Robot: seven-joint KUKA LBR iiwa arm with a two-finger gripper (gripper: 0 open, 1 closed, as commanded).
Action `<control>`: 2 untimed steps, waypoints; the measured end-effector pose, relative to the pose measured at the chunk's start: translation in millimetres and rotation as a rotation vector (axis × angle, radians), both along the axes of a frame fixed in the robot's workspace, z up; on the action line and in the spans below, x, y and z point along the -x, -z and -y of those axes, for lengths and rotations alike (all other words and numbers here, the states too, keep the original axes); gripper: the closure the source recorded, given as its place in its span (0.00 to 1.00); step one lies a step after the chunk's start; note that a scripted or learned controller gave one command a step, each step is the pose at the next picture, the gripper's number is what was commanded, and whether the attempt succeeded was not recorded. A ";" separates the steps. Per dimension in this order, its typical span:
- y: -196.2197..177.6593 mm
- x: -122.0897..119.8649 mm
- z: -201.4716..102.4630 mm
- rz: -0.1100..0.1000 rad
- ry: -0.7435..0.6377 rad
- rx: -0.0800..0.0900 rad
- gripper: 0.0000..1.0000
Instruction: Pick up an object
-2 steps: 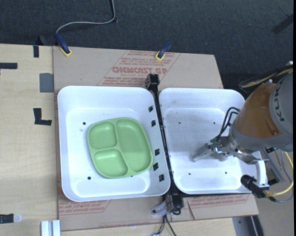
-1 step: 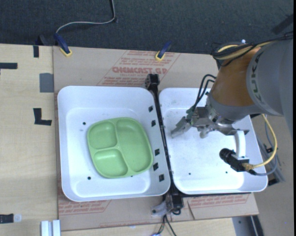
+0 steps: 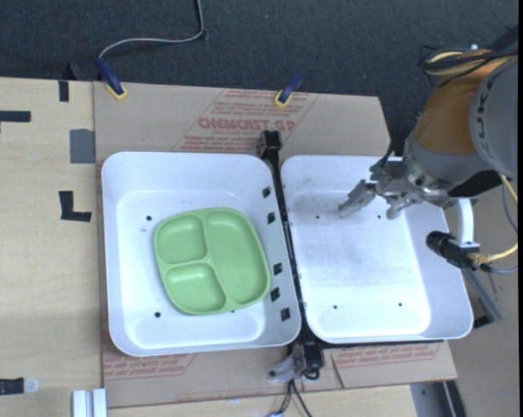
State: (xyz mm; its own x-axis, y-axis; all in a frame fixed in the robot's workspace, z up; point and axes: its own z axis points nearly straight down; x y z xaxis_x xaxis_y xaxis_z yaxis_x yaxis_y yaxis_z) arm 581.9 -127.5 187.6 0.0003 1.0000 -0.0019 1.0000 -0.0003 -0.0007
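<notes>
Far left: bare wooden tabletop (image 3: 36, 259) with a few black tape marks. Next, cardboard sheet (image 3: 244, 120) with red print under both bins, clamped at its far edge by two blue-and-yellow clips (image 3: 112, 83). A black cable (image 3: 170, 33) runs across the dark floor behind.

Left bin (image 3: 127, 181): white, shallow. Green divided plate (image 3: 212, 261) lies flat in its middle, three compartments, tilted a bit in plan, well apart from the rim on all sides. Small dark specks on the bin floor around it.

Black clips (image 3: 279, 224) run along the seam where the two bins touch.

Right bin (image 3: 366, 268): white, scuffed grey floor, nothing lying in it that I can make out.

My hand (image 3: 379, 200) sits over the far part of the right bin, fingers (image 3: 357, 200) spread apart and pointing toward the left, nothing between them. It is well apart from the green plate, with the seam between us. My arm (image 3: 457, 120), grey with the orange band, comes in from the right edge above the bin's far right corner.
</notes>
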 end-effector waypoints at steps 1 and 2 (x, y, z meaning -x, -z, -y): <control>100.9 16.4 71.8 0.003 0.000 0.001 0.00; -2.8 -41.1 73.7 0.004 -0.002 0.000 0.00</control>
